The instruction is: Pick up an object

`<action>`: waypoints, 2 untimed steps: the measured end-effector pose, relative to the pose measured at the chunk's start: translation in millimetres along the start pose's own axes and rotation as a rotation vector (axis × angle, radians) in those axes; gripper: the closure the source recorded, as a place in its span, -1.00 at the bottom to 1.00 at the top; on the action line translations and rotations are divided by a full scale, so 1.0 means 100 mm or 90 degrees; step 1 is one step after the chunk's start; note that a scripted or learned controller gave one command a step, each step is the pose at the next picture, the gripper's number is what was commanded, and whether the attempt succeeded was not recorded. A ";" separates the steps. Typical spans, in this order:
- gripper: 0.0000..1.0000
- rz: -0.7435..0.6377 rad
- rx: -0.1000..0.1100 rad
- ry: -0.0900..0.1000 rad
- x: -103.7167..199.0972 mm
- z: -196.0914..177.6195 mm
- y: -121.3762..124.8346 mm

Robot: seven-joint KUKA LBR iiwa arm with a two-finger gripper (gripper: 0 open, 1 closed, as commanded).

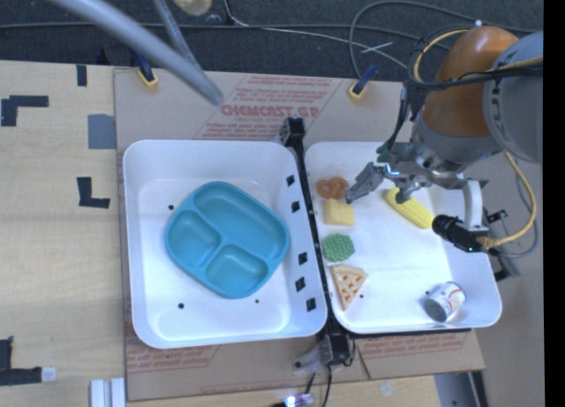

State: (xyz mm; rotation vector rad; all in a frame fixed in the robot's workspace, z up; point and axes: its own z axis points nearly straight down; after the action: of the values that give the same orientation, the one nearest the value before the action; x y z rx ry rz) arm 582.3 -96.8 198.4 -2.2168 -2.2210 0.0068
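Note:
In the right bin (459,283) lie several small items: a brown pretzel-like piece (332,188), a yellow cheese block (339,213), a green round piece (337,246), a waffle-patterned pizza slice (348,285), a corn cob (410,210) and a small white can (443,301). My gripper (386,185) hovers over the upper part of this bin, between the pretzel piece and the corn cob. Its fingers are spread open, one (362,186) pointing toward the cheese block and one (408,188) over the corn. Nothing is between them.
The left bin (146,220) holds a blue sectioned plate (228,239). A black divider (302,220) runs between the bins. Cables loop behind the right bin, and a grey pole (115,21) crosses the upper left.

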 end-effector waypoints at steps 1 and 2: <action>-1.00 0.000 0.002 0.000 0.01 0.64 -0.05; -1.00 0.000 -0.003 -0.001 0.02 1.16 -0.05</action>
State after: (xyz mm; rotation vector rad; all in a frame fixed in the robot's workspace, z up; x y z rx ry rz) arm 576.5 -95.1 82.0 -2.2200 -2.2244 0.0030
